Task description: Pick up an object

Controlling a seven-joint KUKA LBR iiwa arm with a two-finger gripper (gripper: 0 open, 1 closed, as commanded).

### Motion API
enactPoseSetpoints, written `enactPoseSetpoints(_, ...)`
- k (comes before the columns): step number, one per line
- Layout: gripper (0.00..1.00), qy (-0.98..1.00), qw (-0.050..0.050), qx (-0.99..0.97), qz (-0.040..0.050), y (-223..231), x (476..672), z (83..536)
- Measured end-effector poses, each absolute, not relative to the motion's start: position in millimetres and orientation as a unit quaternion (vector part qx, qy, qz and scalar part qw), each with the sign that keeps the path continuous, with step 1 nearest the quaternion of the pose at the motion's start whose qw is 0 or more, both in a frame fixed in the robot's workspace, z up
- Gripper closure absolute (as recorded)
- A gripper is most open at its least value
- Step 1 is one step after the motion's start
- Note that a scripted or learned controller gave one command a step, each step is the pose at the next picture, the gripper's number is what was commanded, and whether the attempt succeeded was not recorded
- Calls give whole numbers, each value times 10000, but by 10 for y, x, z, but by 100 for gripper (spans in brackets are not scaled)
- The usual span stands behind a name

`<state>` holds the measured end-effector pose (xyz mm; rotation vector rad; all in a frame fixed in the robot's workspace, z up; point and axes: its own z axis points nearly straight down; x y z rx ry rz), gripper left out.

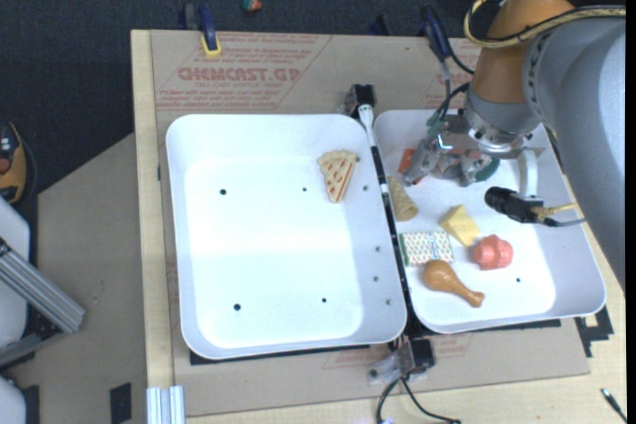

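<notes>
Nearest to the camera, a drumstick (453,282) lies in the right bin (571,298), well in front of the claw (449,161). Beside it are a pink ball (493,253), a patterned block (428,246) and a yellow cube (460,223). A tan piece (401,200) sits just left of the claw. The claw hangs low over the bin's far part; whether it is apart or together, I cannot tell. Far to its left, a waffle wedge (338,174) lies in the left bin (199,313).
</notes>
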<state>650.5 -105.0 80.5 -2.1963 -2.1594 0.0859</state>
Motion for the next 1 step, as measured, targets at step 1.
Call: enactPoseSetpoints(1, 0, -6999, 285, -7130, 288, -1034, 6506, 807)
